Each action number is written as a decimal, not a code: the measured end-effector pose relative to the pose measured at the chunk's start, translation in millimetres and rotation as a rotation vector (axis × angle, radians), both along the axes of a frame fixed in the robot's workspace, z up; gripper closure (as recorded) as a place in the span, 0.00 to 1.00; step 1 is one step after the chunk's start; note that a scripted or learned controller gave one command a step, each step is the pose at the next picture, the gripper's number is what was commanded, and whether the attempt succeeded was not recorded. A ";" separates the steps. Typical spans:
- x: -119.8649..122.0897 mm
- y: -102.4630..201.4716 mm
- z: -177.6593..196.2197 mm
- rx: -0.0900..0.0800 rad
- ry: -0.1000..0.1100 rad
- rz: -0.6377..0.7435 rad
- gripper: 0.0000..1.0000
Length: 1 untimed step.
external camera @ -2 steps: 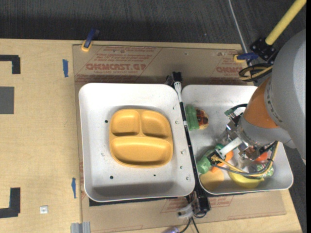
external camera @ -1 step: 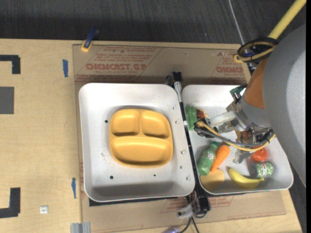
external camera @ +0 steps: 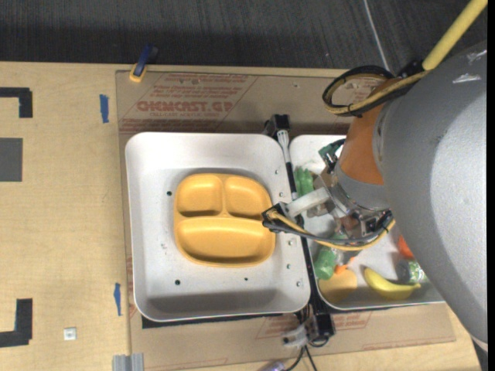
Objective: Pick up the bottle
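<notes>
Mostly end effector above bottle

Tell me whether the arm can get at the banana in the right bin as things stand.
Probably yes. The banana lies at the near edge of the right bin with nothing on top of it, and the arm already hangs over that bin just beside it.
</notes>
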<state>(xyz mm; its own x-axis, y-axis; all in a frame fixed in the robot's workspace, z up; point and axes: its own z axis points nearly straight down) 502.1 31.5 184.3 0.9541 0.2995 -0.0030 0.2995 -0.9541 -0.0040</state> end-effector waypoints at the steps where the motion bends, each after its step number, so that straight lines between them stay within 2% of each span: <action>1: 72.0 -6.6 0.3 -0.003 -0.003 -0.048 0.00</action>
<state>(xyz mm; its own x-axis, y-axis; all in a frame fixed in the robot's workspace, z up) 574.2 24.9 184.6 0.9674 0.2533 -0.0012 0.2533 -0.9674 -0.0007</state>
